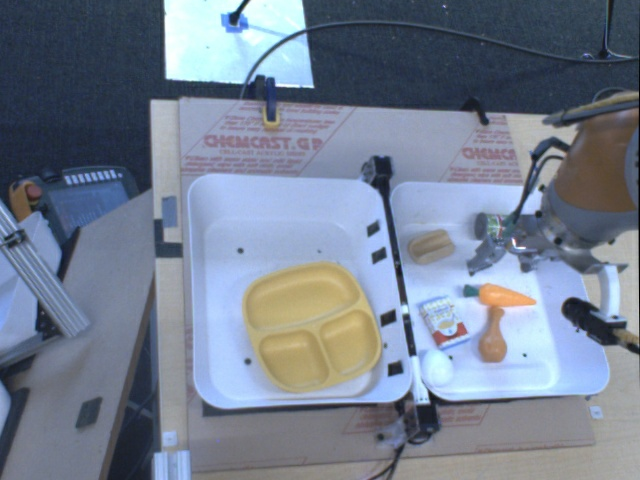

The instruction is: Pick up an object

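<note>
the left bin (215,268) holds a yellow divided tray (310,325), well apart from the work. in the right bin (575,373), going rightward, lie a white egg (437,368) at the near corner, a small carton (444,321), a bread roll (431,246), a brown pear-shaped piece (491,336) and an orange carrot (507,295). the gripper (490,253) hangs just above the carrot's green end, apart from it; whether its jaws are spread is not something i can tell. the carrot looks like light, stiff, smooth plastic, likely to slip or roll, so i judge a pinch across its thick middle safest.
</note>
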Action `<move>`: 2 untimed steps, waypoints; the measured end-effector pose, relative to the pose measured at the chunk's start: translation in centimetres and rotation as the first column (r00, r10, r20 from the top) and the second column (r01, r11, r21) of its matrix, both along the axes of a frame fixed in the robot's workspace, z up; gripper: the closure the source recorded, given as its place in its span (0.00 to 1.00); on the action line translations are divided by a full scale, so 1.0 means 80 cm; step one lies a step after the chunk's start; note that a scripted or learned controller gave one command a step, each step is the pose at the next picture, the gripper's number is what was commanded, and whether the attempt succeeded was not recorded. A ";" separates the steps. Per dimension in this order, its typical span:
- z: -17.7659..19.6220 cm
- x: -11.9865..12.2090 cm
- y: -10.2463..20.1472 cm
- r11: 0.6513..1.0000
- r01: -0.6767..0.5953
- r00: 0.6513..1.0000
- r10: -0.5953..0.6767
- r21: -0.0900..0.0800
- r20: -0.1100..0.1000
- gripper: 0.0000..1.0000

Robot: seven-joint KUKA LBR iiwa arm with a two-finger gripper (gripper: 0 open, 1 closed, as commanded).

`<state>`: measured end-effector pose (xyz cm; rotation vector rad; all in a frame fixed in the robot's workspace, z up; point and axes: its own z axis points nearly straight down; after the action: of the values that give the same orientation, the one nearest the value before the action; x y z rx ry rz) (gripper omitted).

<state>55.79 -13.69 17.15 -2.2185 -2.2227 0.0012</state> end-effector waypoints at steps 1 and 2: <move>-0.053 -0.002 0.005 1.000 0.000 1.000 0.000 0.001 0.000 0.00; -0.112 -0.002 0.006 1.000 0.001 1.000 -0.001 0.000 0.000 0.00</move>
<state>55.66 -13.21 8.21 -2.2193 -2.2219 0.0010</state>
